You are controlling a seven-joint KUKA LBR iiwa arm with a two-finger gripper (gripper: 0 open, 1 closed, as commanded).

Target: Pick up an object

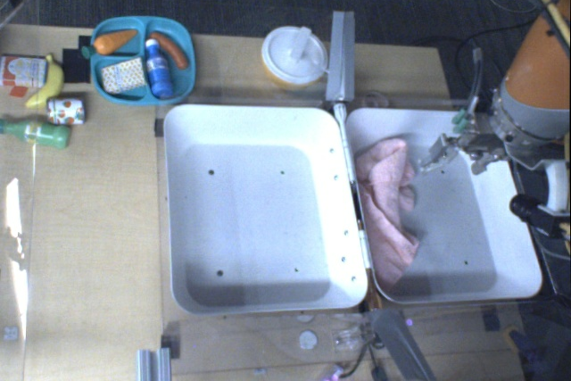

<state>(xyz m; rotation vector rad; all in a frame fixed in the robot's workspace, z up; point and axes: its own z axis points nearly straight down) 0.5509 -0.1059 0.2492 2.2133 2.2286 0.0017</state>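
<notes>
The right bin (464, 268) at lower right of the frame contains a pink cloth (388, 205), crumpled along the bin's left wall. The jaws, on the gripper (437, 153), hang above the bin's upper middle, just right of the cloth; their state cannot be determined. The left bin (259, 210) adjoins at centre. Farther up the table (80, 236): a white lidded container (294, 55) and, at upper left, a blue divided tray (183, 71) of toy food.
</notes>
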